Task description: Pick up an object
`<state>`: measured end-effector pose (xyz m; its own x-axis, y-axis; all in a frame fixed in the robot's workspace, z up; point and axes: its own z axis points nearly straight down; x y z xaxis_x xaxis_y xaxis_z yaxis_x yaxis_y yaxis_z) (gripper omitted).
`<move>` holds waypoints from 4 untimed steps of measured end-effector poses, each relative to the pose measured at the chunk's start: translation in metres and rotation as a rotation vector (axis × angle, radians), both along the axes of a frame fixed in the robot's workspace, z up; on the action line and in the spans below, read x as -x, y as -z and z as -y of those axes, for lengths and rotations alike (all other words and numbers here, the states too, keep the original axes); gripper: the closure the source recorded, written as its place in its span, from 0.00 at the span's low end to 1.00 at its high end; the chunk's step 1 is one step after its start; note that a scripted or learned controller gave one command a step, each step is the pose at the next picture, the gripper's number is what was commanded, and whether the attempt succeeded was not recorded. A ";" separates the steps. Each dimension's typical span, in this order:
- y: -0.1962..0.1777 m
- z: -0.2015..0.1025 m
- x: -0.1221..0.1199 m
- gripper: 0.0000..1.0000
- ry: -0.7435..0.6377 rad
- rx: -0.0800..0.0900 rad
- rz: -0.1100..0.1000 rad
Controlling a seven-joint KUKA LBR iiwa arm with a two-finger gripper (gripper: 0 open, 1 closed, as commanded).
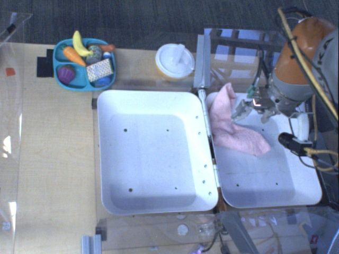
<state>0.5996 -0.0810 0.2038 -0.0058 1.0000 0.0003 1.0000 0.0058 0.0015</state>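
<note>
The gripper hangs low over the back of the right bin, just beside the pink cloth, with its two fingers spread apart and nothing between them. The cloth is the only thing in that bin: it lies crumpled against the bin's left wall, its upper end riding up onto the rim near the divider, its lower end spilling toward the bin's middle. Its long axis runs at a slant, from the upper left by the rim down to the lower right, where a blunt corner points toward the bin's centre. To do this step well, I judge the gripper should come down on a raised fold rather than a flat stretch, since a ridge gives the fingers something to close on; the bunched part nearest the fingers looks the best bet. Closing across the fold, not along it, should gather more fabric. The left bin and the blue tray of toy food on the surface stand well apart.
</note>
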 end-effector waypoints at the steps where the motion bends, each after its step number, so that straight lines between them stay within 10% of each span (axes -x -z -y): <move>1: 0.112 0.037 -0.014 0.00 -0.047 0.003 0.012; 2: 0.112 0.005 -0.007 0.00 -0.032 0.003 0.014; 3: 0.112 0.077 0.080 0.00 -0.052 0.006 0.014; 4: 0.112 0.039 0.079 0.00 -0.211 0.006 0.017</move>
